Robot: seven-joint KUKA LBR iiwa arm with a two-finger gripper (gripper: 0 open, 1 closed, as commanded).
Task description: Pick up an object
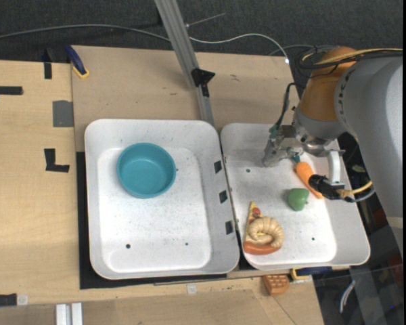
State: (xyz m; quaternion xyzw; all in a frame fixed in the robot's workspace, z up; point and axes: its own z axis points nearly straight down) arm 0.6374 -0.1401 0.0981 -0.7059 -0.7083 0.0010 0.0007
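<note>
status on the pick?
Claw low in right bin, nothing seen in it. Carrot just beside it. Green piece and shrimp lie apart.

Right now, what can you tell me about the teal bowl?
The teal bowl is round, shallow and looks like smooth plastic. It stands upright, mouth up, with nothing visible inside. It sits in the upper left part of the left bin, on the bin's floor, apart from the other items and from the tool.

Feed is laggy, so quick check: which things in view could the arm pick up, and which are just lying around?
Could be picked:
carrot, beside the tool
green piece
shrimp toy
blue bowl, in the left bin

Just lying about:
black tape marks
cables
metal pole
</note>
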